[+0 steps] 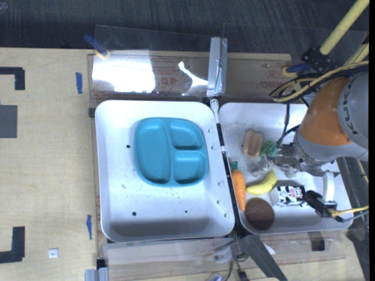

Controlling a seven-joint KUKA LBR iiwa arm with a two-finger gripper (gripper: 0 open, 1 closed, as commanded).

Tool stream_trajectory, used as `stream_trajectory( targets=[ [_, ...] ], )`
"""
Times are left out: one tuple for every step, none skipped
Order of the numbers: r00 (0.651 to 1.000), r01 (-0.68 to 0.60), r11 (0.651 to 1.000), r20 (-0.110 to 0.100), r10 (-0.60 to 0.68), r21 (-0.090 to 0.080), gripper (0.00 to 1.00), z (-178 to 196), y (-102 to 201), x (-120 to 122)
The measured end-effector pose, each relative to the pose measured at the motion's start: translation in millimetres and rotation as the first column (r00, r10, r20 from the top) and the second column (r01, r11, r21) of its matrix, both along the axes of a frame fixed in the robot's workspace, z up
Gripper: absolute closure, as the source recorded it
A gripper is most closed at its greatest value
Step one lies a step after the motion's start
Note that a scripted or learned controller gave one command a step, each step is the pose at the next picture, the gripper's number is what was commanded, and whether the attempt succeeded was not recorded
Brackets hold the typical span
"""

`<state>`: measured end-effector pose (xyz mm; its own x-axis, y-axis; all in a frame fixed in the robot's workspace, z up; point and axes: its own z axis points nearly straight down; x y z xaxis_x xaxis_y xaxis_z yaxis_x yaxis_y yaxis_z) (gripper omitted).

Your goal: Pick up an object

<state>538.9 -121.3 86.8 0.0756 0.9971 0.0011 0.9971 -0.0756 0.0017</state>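
Working the pick from the right bin (296, 111). The claw (280, 164) sits low over the clutter, the orange-banded arm (331, 122) looming over it from the right. I cannot tell its state; the wrist body hides the tips.

Nearest items first. Banana (263, 183) lies just below-left of the claw, touching or nearly so; it looks like the likeliest target. A green piece (269, 149) sits just above-left, close against the tool. A black-and-white patterned item (289, 194) lies just below. The tan block (253, 143) is a little further up-left. The brown ball (259, 212) is further down, past the banana. The carrot (239, 189) is furthest left, hard along the bin wall.

Beyond that wall, well apart, the left bin (111, 174) holds a blue tray (171, 151).

Judgement: crowding is the risk. To do this well, I would centre across the banana's short axis, descend straight, and avoid nudging the green piece. Confirm something is between the tips before lifting.
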Motion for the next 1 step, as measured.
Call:
stream_trajectory(
  targets=[
    [1.0, 0.002, 1.0, 0.001, -0.002, -0.001, 1.0, 9.2, -0.7, 0.4]
  ],
)
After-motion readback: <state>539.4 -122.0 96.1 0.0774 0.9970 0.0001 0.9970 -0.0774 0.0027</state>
